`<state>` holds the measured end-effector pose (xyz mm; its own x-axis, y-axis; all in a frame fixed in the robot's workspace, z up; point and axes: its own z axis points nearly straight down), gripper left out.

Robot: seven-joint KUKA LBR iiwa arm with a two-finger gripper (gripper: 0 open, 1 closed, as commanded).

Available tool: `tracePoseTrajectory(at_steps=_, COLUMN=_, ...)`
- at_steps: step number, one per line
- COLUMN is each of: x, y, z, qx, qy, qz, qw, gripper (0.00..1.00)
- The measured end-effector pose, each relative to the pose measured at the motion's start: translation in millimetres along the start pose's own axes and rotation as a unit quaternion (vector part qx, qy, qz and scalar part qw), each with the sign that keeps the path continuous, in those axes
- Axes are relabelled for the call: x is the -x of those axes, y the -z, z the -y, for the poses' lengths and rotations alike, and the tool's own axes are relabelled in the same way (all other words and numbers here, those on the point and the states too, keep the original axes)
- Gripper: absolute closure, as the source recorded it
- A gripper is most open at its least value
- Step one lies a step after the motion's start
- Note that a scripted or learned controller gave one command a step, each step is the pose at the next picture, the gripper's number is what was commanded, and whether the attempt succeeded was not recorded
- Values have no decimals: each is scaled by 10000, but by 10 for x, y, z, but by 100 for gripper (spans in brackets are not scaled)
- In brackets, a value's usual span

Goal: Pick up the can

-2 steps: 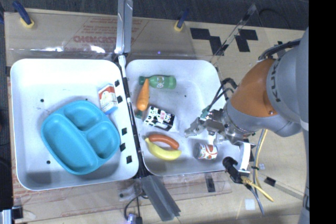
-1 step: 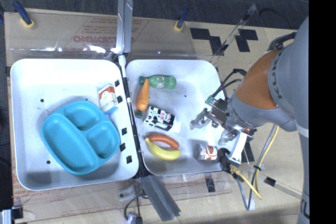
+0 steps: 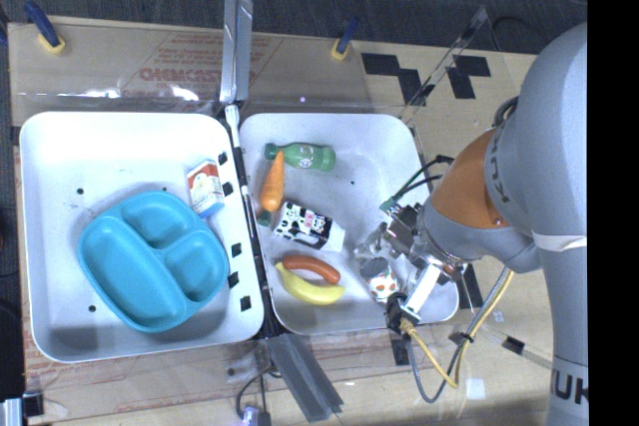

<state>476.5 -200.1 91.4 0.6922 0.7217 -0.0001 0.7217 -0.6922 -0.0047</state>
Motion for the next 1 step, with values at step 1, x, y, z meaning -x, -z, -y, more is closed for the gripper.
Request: tracePoseTrajectory(at_steps=1, x=-4, y=99, z=4, qx=-12, qy=16, qz=-4, qw=10000, gripper=100)
